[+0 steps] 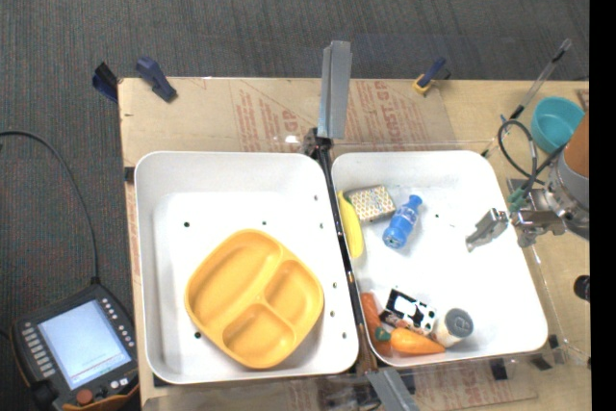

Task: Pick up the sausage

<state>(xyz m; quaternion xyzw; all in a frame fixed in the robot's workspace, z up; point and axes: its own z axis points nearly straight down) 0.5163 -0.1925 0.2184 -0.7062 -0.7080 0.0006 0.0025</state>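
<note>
At the far left, a grey handheld control pendant with a pale screen (75, 346) was seen on the dark carpet beside the table (250, 111). The left shallow white plastic bin (154, 207) was occupied by a yellow three-compartment plastic tray (254, 297), set towards its lower middle.

In the right shallow white plastic bin (481, 170), a yellow curved banana-like item (351, 228) was found against the left wall, with a pale checkered sponge-like block (371, 202) just beside it and a small blue plastic bottle (401, 221) near that. Along the lower left wall lay the reddish-orange elongated sausage (371, 310), touching a black-and-white patterned small box (408, 310) and an orange toy carrot (416, 342); a white item with a grey round cap (455, 324) rested beside them.

Further right, the metallic two-finger pincer (486, 229) was held above the bin's right part, well apart from the sausage. Nothing was seen between its fingers; whether they were spread or pressed together could not be told.
</note>
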